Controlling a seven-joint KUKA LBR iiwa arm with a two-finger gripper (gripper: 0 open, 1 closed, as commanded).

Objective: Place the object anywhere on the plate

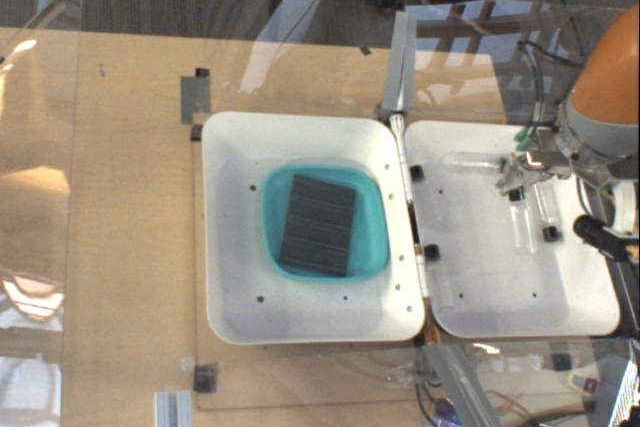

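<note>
A dark grey ridged block (pixel 319 224) lies flat on the teal plate (pixel 372 245) in the middle of the left bin (pixel 230 295). It is turned slightly and sits well inside the plate's rim. My gripper (pixel 538 235) hangs over the right bin (pixel 470 295), far to the right of the plate. It is open, its two pale fingers (pixel 526 225) point toward the bin floor, and nothing is between them.
The two white bins meet at a raised divider (pixel 408 215) with small black clips. The arm's orange band (pixel 610 75) and grey wrist reach in over the right bin's far right corner. A wooden bench top (pixel 100 215) surrounds the bins.
</note>
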